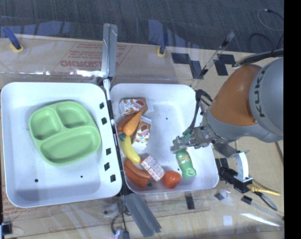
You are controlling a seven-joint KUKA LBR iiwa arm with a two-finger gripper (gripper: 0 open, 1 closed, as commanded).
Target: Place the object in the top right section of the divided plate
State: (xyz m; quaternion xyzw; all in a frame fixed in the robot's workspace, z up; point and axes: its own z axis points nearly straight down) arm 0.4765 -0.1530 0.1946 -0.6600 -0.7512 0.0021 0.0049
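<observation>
From above, the grey arm (pixel 250 108) with its orange band reaches in from the right over the right bin (pixel 162 94). Its claw (pixel 187 142) sits low over the right half of that bin, its metal parts spread just above the top of a green bottle (pixel 185 164). The bottle lies directly below the claw, cap end toward it, and looks to be touching or nearly touching the claw's tips; whether it is actually between the fingers cannot be told at this size, nor how far apart the fingers stand.

Left of the claw, along the bin's left side, lies a heap of toy food: a carrot (pixel 133 122) leaning over small printed cartons (pixel 133 105), a banana (pixel 131 151) below it, a sausage (pixel 135 176) at the bottom edge with a small red-and-white box (pixel 152 167) on it, and a tomato (pixel 171 179) just beside the bottle's lower end.

Well to the left of the claw, in the left bin (pixel 21 183), rests the green divided plate (pixel 65 132). Its sections hold nothing.
</observation>
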